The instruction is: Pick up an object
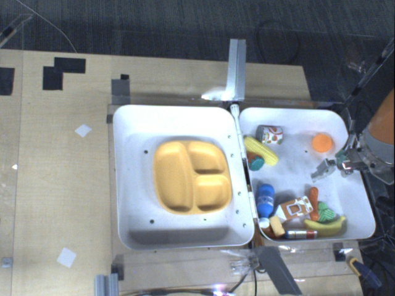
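Seemingly poised to choose, the gripper [323,168] hangs over the right bin [358,196], fingers spread and holding nothing; the orange ball [322,142] sits just beyond, other toys crowding the near edge.

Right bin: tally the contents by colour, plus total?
Right bin, by main colour, as far as the clutter lets me tell:
Yellow: 2, corn cob, banana
Orange: 2, orange ball, carrot
Blue: 1, blue bottle
Grey: 1, small can
White and brown: 1, carton
Total: 7
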Controlling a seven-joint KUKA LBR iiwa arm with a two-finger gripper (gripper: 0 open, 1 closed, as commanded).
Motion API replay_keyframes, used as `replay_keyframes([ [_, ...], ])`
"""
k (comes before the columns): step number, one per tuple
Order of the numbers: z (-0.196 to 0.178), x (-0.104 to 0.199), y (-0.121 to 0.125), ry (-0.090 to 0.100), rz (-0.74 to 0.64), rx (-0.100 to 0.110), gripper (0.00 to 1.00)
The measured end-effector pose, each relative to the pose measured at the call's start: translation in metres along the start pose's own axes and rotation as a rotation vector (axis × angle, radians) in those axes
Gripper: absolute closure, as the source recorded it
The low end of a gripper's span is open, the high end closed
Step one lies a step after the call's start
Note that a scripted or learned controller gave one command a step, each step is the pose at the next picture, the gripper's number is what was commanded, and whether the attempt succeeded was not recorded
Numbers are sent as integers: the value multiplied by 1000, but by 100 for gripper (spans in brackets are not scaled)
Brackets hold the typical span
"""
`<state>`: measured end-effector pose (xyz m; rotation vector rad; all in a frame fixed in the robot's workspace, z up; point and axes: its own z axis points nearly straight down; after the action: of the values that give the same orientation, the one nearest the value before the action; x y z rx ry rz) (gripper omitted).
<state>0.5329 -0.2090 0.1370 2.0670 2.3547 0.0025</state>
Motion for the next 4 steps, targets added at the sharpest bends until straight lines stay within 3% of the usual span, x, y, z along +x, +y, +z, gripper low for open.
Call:
replay_keyframes([
  [1, 43, 4, 16, 6, 371, 6, 0],
  [2, -18, 20, -42, 2, 345, 0, 0],
  [3, 47, 56, -36, 1, 628, -3, 0],
  [4, 35, 55, -34, -1, 626, -12, 100],
])
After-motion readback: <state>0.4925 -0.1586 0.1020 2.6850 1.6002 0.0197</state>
